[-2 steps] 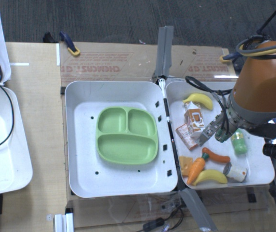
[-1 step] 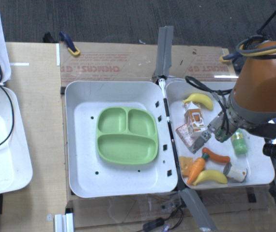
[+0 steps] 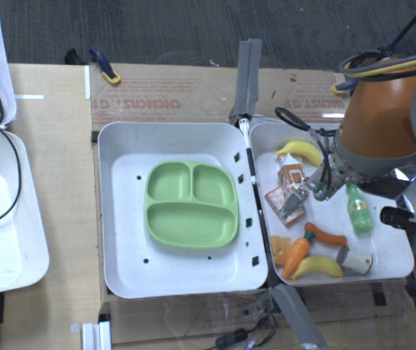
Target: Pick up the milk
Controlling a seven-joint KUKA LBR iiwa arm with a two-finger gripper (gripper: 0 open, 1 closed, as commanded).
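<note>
— What are you seeing crowding the right white plastic bin (image 3: 405, 261)?

— You are looking at a yellow banana (image 3: 301, 151) at the back, a green plastic bottle (image 3: 359, 210), and a red chili (image 3: 326, 235), an orange carrot (image 3: 295, 255) and a second banana (image 3: 319, 267) at the front. A green divided plate (image 3: 191, 204) is lying in the left bin (image 3: 113, 195).

— And the milk?

— The small orange-and-white milk carton (image 3: 292, 177) is lying mid-bin, partly covered by the metal two-finger gripper (image 3: 301, 193) reaching in just beside it. Whether it is gripping anything, you cannot tell.
</note>
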